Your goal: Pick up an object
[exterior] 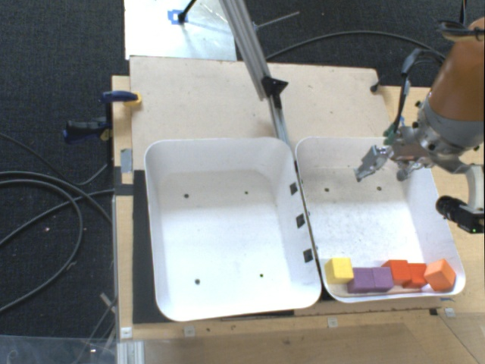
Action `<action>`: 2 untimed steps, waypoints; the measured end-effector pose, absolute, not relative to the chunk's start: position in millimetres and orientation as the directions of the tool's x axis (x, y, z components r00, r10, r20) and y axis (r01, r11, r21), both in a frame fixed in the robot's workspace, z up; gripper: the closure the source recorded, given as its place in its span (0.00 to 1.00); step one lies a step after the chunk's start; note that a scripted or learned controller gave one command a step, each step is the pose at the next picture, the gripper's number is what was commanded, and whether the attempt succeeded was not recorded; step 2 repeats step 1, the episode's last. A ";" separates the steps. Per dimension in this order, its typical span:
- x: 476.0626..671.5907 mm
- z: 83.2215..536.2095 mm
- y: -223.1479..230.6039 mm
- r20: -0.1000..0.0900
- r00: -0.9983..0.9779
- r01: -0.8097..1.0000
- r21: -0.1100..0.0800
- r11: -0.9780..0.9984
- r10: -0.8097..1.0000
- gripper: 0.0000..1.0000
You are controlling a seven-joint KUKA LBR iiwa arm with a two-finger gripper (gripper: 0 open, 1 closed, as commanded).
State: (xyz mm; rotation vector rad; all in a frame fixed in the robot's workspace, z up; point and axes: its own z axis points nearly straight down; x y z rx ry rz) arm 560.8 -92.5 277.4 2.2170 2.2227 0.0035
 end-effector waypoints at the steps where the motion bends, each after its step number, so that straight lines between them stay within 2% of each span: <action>1: 501.6 209.7 -69.7 0.002 -0.001 1.000 -0.007 0.001 1.000 0.00; 2: 501.6 209.7 -69.7 0.002 -0.001 1.000 -0.007 0.001 1.000 0.00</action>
